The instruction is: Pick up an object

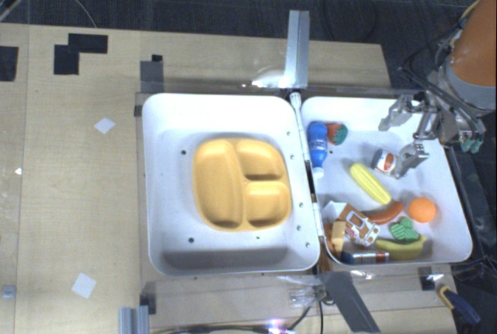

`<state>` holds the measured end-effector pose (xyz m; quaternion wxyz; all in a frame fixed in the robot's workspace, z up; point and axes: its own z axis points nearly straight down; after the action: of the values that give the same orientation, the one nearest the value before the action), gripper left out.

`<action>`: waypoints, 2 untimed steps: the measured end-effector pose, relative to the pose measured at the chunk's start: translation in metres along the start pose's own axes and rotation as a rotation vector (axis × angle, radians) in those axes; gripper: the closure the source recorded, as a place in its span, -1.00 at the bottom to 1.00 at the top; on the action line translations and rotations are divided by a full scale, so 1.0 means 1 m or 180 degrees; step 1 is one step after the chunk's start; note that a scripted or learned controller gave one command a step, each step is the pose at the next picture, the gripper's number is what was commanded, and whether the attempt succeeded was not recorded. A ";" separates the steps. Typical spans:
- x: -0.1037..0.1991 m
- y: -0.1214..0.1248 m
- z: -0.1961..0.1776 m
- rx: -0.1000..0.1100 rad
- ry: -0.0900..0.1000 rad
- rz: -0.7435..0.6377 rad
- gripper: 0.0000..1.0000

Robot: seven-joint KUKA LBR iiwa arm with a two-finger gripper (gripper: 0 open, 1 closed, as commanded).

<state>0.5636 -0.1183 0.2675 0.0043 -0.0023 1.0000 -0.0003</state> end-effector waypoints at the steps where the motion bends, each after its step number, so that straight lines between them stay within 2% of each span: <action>1: -0.034 -0.029 -0.034 0.0006 -0.0017 -0.0093 -1.00; 2: 0.061 -0.090 0.064 -0.0001 0.0020 -0.0543 -1.00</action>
<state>0.5037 -0.2081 0.2028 0.0011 -0.0874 0.9962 -0.0004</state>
